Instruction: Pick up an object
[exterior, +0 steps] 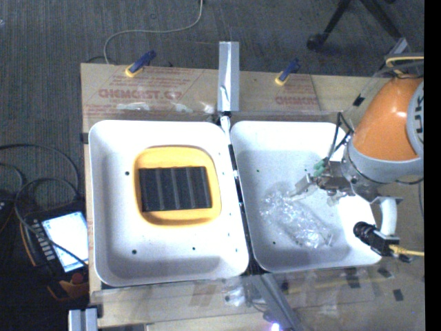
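Camera view: the gripper [309,183] hangs low over the right bin [262,247], just above a crumpled clear bag [298,219] lying on its floor. The left bin [110,254] holds a yellow tray [178,187] with 4 dark slots.

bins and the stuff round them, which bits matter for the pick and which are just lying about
Part of the job:
- claw, over the right bin
- clear plastic wrapper in the right bin
- yellow tray with dark grille in the left bin

Just lying about:
- two blue clamps
- tablet on the floor
- office chair base
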Robot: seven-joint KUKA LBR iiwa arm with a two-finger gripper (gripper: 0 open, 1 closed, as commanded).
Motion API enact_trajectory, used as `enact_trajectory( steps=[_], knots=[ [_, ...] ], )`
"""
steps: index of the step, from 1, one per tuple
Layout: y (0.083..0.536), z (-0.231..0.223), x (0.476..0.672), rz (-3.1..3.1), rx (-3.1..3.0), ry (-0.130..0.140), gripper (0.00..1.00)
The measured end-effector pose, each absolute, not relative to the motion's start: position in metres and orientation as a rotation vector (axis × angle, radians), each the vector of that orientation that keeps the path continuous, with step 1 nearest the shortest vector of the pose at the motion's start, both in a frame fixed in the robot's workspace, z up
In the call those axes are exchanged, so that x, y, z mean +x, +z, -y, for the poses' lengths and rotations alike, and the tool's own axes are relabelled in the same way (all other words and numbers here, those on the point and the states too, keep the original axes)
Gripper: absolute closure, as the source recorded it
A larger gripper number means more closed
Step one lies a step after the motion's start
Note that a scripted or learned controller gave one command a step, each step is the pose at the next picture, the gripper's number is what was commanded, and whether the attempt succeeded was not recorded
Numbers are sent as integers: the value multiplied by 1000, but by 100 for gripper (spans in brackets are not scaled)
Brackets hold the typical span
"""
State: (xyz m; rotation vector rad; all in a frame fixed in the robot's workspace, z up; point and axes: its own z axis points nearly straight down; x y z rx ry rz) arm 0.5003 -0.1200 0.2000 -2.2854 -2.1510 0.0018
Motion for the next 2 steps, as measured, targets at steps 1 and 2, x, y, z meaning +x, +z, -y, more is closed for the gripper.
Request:
enact_trajectory(
  steps=[1, 2],
  knots=[
    [152, 142, 496, 2217, -2221, 4, 0],
    [168, 156, 501, 1898, -2500, 4, 0]
  ],
)
